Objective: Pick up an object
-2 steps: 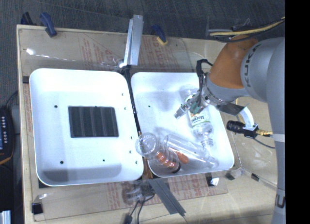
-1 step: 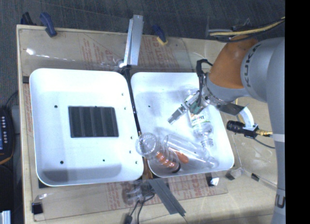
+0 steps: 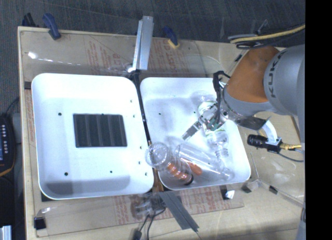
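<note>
My gripper (image 3: pixel 203 122) reaches down into the right bin (image 3: pixel 155 95) from the right and hovers near its middle. Just below it lie several clear plastic items: a clear cup (image 3: pixel 157 155) tipped against the bin's left wall and a long clear bottle (image 3: pixel 203 161) lying on its side along the front. An orange object (image 3: pixel 179 170) shows through the clear plastic at the front. In the left bin (image 3: pixel 52 99) a flat dark ribbed block (image 3: pixel 99 130) lies in the middle. Nothing is visibly held by the gripper.
A metal post (image 3: pixel 142 42) stands behind the seam between the bins. Blue clamps (image 3: pixel 51 25) hold the back edge of the bench. The arm's grey and orange wrist (image 3: pixel 259 81) hangs over the right bin's far right corner.
</note>
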Motion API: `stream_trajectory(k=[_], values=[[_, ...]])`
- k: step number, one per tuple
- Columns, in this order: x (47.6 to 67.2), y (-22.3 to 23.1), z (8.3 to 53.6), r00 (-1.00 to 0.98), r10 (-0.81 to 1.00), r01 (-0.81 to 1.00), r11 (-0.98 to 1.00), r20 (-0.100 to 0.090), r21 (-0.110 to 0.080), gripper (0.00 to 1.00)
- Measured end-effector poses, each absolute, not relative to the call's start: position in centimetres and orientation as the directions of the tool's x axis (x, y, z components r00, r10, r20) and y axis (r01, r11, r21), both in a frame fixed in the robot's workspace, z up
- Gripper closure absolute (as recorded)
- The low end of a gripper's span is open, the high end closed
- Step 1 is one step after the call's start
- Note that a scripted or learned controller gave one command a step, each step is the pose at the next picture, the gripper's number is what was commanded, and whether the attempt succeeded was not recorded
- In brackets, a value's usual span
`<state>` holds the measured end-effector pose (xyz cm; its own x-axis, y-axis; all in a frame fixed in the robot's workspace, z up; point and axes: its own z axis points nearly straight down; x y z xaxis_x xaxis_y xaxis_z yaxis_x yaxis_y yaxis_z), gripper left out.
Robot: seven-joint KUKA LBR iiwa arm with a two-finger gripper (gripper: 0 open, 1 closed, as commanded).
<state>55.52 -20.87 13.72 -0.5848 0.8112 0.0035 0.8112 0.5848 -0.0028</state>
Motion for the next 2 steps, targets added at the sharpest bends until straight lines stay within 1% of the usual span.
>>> stream_trajectory(k=[1, 2], values=[[49.8, -20.1, 14.4, -0.528, 0.849, 0.849, 0.528, -0.001, 0.0, 0.0], [56.1, -21.0, 16.0, -0.501, 0.865, 0.865, 0.501, 0.0, -0.001, 0.0]])
